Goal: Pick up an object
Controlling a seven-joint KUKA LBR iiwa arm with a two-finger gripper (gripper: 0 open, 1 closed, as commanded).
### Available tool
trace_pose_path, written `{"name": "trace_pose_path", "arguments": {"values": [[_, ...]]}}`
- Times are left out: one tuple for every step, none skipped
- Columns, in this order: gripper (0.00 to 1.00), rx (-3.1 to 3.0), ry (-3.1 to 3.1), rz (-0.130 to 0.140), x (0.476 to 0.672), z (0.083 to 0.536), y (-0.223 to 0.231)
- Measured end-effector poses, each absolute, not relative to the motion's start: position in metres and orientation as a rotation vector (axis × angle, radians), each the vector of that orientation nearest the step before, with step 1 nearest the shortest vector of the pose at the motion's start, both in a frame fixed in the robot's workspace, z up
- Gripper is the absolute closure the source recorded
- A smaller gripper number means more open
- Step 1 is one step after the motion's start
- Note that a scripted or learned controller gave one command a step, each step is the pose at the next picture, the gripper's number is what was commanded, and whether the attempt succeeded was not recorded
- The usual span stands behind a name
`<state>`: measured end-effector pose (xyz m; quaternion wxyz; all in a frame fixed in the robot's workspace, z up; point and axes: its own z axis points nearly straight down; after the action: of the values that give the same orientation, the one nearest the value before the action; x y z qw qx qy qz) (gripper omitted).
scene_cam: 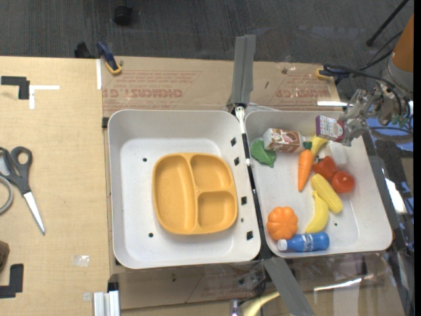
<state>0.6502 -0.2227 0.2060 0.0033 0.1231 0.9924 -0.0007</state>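
Observation:
My gripper point(348, 125) reaches in over the back right corner of the right bin point(368, 232). It is shut on the right end of a small purple and white carton point(328, 127), which sits tilted just above the other items. Below it in the same bin lie a brown and white carton point(283, 139), a green leaf piece point(263, 154), a carrot point(304, 168), a red tomato point(343, 182), a corn cob point(327, 193), a banana point(318, 217), an orange pumpkin point(282, 222) and a blue bottle point(304, 243).
The left bin point(125, 196) holds a yellow divided plate point(195, 193). Scissors point(24, 184) lie on the wooden bench at far left. Cardboard point(164, 87) lines the bench behind both bins, with a grey strap point(243, 71) between them.

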Motion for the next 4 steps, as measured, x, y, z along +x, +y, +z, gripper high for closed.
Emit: {"name": "trace_pose_path", "arguments": {"values": [[1.0,0.35,3.099,-0.007,0.643,0.117,-0.134],[1.0,-0.069,3.134,-0.003,0.641,0.213,-0.223],[0.0,-0.069,3.134,-0.003,0.641,0.213,-0.222],[0.0,0.022,3.135,-0.001,0.617,0.094,-0.213]]}}
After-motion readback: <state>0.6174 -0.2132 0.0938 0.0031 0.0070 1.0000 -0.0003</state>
